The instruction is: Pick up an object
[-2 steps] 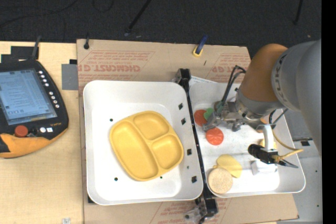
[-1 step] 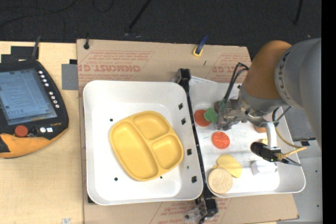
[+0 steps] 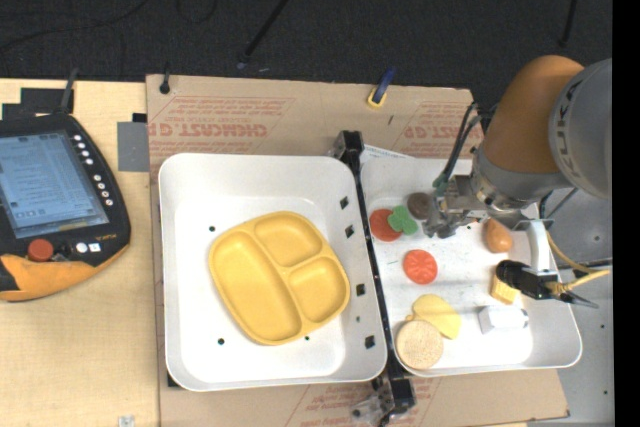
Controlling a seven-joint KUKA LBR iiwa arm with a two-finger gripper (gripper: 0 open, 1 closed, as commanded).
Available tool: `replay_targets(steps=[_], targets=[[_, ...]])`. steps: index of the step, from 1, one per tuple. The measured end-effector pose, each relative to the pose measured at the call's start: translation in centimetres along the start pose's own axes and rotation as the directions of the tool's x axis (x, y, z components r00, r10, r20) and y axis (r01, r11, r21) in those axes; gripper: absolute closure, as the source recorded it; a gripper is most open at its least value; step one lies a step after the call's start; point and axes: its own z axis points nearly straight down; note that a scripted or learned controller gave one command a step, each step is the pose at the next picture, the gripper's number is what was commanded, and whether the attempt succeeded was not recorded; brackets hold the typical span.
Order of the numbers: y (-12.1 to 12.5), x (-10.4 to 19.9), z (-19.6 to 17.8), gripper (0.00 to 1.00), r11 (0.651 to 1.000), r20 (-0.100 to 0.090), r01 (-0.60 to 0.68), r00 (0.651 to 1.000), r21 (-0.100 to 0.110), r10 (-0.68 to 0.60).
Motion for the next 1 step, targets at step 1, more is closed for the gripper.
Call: replay_targets(steps=[1], targets=[[0.63, -0.31, -4.44, 1.0, 1.0, 0.0, 0.005, 1.0, -0.001, -0.005]])
